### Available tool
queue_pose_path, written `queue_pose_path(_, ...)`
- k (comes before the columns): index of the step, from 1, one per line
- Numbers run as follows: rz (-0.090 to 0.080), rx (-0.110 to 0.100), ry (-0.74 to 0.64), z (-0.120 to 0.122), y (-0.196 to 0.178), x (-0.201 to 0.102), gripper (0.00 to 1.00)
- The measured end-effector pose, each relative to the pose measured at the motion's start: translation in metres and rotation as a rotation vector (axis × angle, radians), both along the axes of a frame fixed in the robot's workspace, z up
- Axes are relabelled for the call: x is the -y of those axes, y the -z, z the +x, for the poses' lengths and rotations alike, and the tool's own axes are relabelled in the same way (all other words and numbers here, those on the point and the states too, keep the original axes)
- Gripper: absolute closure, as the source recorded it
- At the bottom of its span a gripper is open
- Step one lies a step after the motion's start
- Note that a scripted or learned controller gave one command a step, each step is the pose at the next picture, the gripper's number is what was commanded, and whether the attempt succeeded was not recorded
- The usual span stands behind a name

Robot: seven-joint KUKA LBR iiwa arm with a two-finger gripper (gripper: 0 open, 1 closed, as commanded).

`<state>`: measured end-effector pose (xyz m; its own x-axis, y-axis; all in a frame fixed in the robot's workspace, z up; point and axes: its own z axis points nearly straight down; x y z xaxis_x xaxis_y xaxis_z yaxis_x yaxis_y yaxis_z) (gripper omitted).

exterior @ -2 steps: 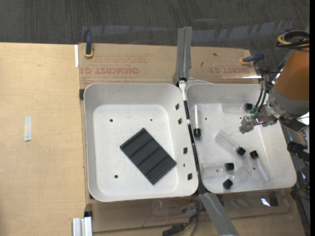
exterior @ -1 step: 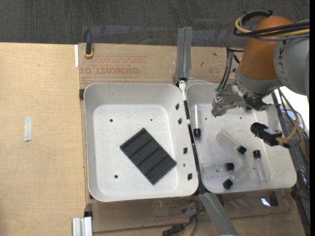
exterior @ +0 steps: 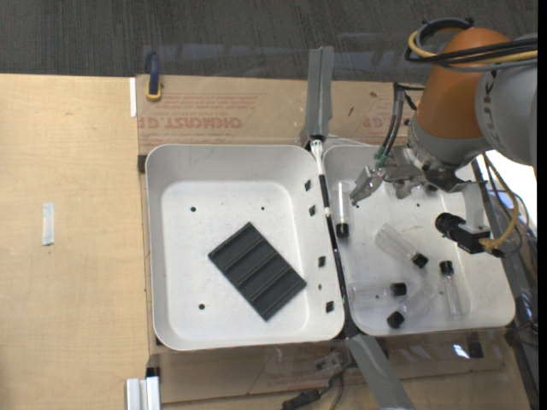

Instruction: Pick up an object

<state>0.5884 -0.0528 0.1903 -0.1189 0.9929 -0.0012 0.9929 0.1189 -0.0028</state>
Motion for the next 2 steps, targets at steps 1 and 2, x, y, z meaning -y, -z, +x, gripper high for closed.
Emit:
queue_pose_path(1, 0.001, -0.002, 0.054, -0.068, 0.031, 0.053, 0.00)
queue_pose_path(2, 0.000, 0.000, 0.076, 0.028, 0.084, 0.121, 0.00)
